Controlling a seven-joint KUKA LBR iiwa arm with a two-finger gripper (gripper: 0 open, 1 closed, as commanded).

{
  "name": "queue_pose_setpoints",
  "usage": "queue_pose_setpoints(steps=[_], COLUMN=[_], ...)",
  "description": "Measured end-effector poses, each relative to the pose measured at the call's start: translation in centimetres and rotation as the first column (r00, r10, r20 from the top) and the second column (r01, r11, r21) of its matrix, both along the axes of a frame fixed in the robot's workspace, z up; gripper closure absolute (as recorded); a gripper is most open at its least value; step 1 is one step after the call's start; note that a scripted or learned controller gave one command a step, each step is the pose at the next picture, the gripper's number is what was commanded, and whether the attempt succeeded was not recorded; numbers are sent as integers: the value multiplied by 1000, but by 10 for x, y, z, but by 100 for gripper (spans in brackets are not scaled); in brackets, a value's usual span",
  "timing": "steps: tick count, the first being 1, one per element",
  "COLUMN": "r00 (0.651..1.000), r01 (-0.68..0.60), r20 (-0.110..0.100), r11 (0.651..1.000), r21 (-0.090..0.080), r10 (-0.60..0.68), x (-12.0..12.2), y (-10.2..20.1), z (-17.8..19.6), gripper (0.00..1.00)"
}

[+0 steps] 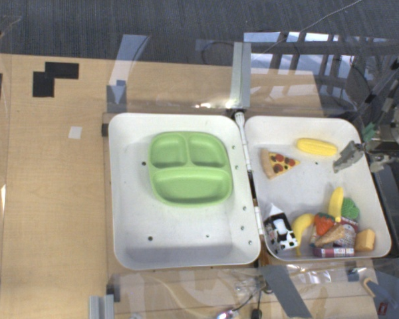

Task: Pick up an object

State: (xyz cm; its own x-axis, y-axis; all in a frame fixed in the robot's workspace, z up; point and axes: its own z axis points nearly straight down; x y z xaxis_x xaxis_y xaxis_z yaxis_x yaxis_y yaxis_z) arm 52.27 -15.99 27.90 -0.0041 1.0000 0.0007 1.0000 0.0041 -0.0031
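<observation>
— Bench (46,198) first, since it is the biggest. What sits on it?

— Two white bins, side by side. The left bin (130,244) holds a green plate (189,168) with three sections, lying flat near its middle. The right bin (319,181) holds the small toys.

— Where is the arm (392,121)?

— It comes in from the right, over the right bin's right rim. Its gripper (349,157) hangs over the bin's right side, just right of the yellow corn (316,147). One cannot tell if it is spread or pressed together, and no toy shows in it.

— And the toys?

— The corn lies at the far side. The pizza slice (278,163) lies just left of it, a bit nearer. A heap fills the near right corner: a black and white cow (279,232), a yellow banana (336,203), a green bit (350,209) and an orange block (365,240).
</observation>
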Motion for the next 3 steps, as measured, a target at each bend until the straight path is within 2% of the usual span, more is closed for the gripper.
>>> queue_pose_setpoints(steps=[1,2,3], r00=[982,996,988], r01=[-187,-89,-155], r20=[2,-1,5], r11=[982,996,988], r21=[0,0,0], r10=[187,89,155], x=[5,97,114], y=[49,91,66], z=[10,-55,-186], gripper=[0,0,0])
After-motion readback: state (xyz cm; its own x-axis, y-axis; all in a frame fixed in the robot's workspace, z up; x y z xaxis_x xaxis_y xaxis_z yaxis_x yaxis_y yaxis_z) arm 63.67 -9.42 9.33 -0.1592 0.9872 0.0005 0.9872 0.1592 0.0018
